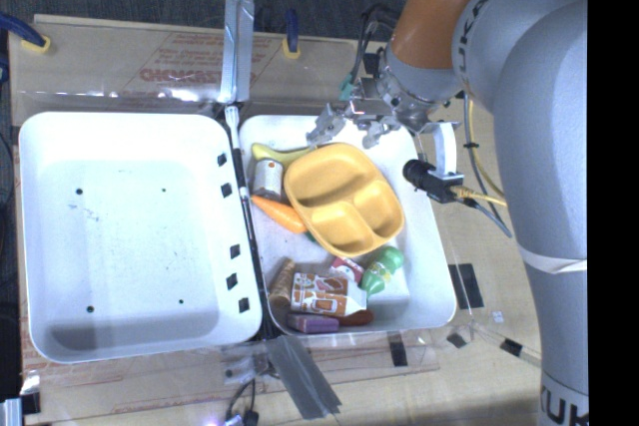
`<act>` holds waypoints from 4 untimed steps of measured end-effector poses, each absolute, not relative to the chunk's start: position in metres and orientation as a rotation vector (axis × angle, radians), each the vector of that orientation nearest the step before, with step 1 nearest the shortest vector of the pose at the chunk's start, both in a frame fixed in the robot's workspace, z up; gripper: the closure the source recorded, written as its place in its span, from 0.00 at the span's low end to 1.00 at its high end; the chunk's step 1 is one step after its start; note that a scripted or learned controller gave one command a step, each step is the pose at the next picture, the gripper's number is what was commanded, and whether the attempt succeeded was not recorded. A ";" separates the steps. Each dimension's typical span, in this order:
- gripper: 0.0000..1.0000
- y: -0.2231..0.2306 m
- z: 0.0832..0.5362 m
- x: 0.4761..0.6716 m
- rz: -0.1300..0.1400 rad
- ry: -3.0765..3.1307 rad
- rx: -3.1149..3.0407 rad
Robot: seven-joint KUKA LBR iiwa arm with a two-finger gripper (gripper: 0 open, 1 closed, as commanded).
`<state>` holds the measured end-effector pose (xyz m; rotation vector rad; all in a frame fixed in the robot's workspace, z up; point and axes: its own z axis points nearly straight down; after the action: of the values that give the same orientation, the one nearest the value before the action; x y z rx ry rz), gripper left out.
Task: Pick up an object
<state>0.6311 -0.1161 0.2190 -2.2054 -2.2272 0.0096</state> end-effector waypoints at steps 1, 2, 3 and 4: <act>0.00 -0.107 0.113 0.592 0.005 -2.593 -1.761; 0.00 -0.099 0.098 0.559 -0.010 -2.726 -1.607; 0.00 -0.116 0.097 0.554 -0.022 -2.689 -1.653; 0.00 -0.137 0.108 0.555 -0.004 -2.714 -1.570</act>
<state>0.5553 -0.1368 0.1079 -1.5702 -2.7137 -0.0043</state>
